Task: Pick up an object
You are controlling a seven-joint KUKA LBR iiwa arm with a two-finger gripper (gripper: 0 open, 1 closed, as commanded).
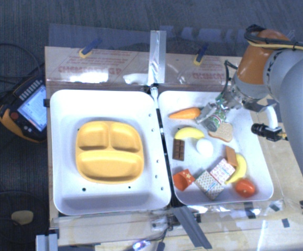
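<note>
1. Several objects are crowding the right bin (266, 163): carrot (185, 113), banana (188, 133), egg (204, 147), cookie (224, 132), chocolate bar (178, 149), patterned boxes (215, 178), tomato (245, 187).
2. Pincer (215, 115) is hanging at the bin's far side, between carrot and cookie, right above them; how far it is open I cannot tell, nor whether it is gripping anything.
3. Risk, as I judge it: the tips could be landing between neighbours, nudging the carrot or skating off the flat cookie.
4. Arm is reaching in from the right, orange band (256, 61) over the far right corner, wrist angling down and left.
5. Left bin (62, 156) is carrying a yellow tray (109, 151).
</note>
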